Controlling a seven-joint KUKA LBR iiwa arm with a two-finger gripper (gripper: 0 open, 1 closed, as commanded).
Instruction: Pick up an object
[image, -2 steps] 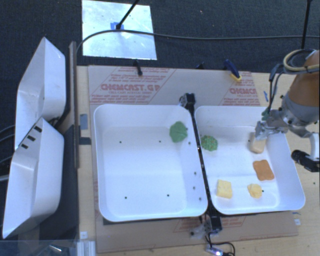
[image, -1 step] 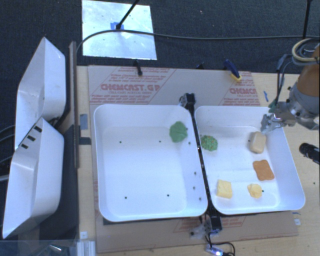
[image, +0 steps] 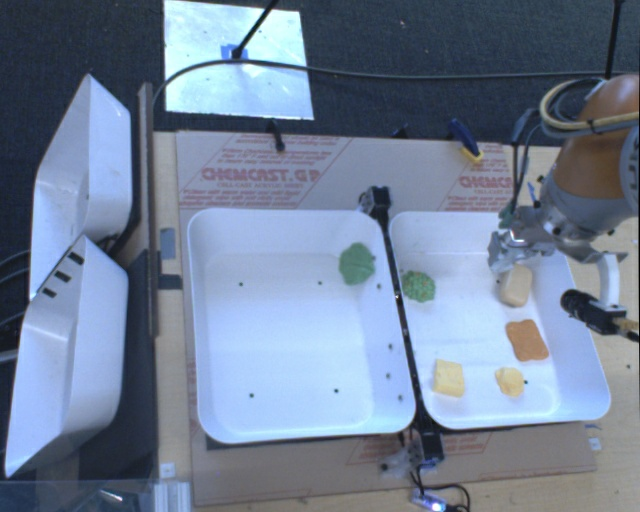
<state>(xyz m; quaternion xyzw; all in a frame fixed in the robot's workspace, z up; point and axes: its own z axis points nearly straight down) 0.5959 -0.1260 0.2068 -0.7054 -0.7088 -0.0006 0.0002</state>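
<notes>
My gripper (image: 511, 256) hovers over the upper right part of the right bin (image: 470, 232). A pale beige block (image: 515, 288) sits directly under it, touching or nearly touching its tip. I cannot tell whether the block is gripped or lying on the bin floor. Elsewhere in this bin are a green lump (image: 418, 287) near the left wall, an orange-brown slab (image: 526, 340), a yellow cube (image: 449, 378) and a small yellow piece (image: 509, 381). A second green lump (image: 357, 264) lies at the upper right of the left bin (image: 215, 300).
A black divider clamp (image: 377, 200) sits where the two bins meet at the back. The arm's grey body with its orange band (image: 598, 150) enters from the right over the right bin's rim. Two spare white bins (image: 70, 300) lean at far left.
</notes>
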